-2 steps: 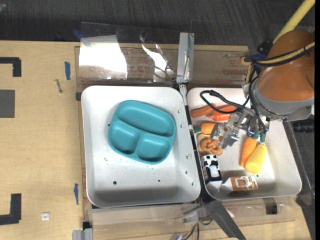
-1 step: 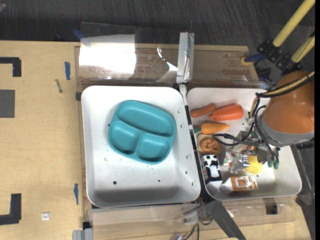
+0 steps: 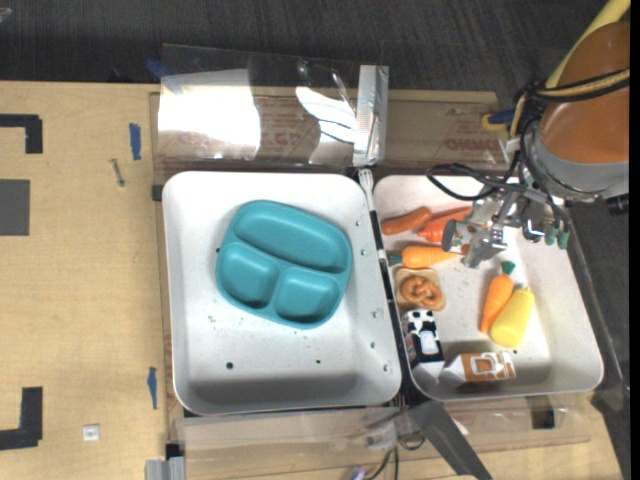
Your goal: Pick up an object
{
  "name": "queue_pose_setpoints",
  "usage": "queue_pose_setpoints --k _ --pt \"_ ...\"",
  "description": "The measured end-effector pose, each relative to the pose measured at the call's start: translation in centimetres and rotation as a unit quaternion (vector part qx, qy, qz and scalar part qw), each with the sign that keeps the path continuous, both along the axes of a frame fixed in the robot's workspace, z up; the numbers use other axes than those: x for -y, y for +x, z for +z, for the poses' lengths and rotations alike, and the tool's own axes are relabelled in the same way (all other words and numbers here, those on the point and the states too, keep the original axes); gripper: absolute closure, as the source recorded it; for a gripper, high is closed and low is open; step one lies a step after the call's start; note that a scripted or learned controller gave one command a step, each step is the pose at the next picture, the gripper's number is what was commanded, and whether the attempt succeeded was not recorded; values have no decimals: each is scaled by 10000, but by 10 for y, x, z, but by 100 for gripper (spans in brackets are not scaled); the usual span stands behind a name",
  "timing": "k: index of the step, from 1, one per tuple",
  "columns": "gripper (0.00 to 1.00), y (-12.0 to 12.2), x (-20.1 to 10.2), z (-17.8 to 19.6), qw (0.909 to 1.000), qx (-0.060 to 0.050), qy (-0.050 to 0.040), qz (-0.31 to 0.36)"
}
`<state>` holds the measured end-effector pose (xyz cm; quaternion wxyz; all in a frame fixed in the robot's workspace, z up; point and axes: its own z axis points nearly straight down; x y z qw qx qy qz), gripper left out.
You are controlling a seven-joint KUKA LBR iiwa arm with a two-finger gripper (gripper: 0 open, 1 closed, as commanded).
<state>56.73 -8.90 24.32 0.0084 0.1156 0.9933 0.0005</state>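
My gripper (image 3: 480, 240) hangs over the upper middle of the right bin (image 3: 575, 298), at the end of the grey and orange arm reaching in from the right. Just left of it lie a red-orange carrot (image 3: 404, 220), an orange piece (image 3: 438, 231) and another orange carrot (image 3: 424, 257). Below the gripper, an orange carrot (image 3: 495, 301) lies against a yellow toy fruit (image 3: 513, 316). A brown pretzel (image 3: 419, 289), a black-and-white cow-patterned toy (image 3: 424, 332) and a small orange-and-white carton (image 3: 481, 366) sit lower in the same bin. Nothing shows as held.
The left bin (image 3: 190, 348) holds a teal divided plate (image 3: 283, 261). A clear plastic sheet and a metal strip (image 3: 369, 113) stand behind the bins. Cables (image 3: 470, 183) trail from the wrist over the right bin's back edge.
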Motion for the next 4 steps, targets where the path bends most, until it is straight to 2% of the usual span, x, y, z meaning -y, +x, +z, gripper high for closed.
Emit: queue_pose_setpoints --k 1,2,3,4 --pt "100 50 47 35 9983 -29 1 -587" --pt "100 3 22 16 9949 -66 17 -1004" --pt "0 3 22 16 9949 -64 16 -1004" --pt "0 11 29 -144 9966 -16 8 -829"
